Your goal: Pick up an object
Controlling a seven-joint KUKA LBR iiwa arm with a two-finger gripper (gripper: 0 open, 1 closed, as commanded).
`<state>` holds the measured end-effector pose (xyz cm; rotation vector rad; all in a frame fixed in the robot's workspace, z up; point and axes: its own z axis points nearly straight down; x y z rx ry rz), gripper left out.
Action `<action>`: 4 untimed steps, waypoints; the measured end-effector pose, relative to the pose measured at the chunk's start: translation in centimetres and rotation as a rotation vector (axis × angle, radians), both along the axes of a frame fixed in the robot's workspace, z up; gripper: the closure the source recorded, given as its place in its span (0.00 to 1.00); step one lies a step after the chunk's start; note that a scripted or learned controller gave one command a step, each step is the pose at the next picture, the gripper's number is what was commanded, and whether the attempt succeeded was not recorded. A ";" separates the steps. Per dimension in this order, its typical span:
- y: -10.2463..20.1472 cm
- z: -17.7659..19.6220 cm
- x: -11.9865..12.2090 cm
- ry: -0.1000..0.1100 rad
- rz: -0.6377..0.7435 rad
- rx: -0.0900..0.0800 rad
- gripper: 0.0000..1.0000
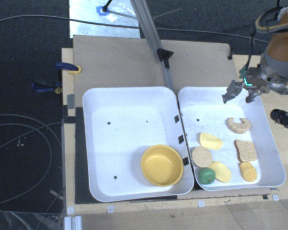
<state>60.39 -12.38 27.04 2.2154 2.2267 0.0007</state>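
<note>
The gripper (241, 94) is seen over the far right part of the right bin (278, 174), with its two fingers spread wide and nothing between them. It is judged to be in the approach step, with no object chosen by contact yet.

Nearest to it, toward five o'clock, a pale curled piece (238, 125) is found; it lies apart from its neighbours, so it is judged the easiest target. For a clean grasp, the fingers should be lowered on either side of its narrow width, and closed only once both tips are below its top.

Further out, at about seven o'clock from that piece, a yellow wedge (210, 141) is seen, and below it a tan disc (201, 156), a green ball (207, 176) and a second yellow wedge (221, 172) are crowded together. These are best avoided, since a finger could be blocked by a neighbour. A bread slice (246, 150) and a waffle (248, 171) lie flat near the right wall, and little edge is offered for pinching.

In the left bin (101, 104), a yellow bowl (162, 165) is placed at five o'clock.
</note>
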 end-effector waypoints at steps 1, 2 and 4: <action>0.0 0.1 0.0 -0.001 0.000 0.000 0.00; 0.1 -6.0 -0.6 0.003 -0.004 0.000 0.00; 0.5 -17.5 -0.8 0.003 -0.005 0.000 0.00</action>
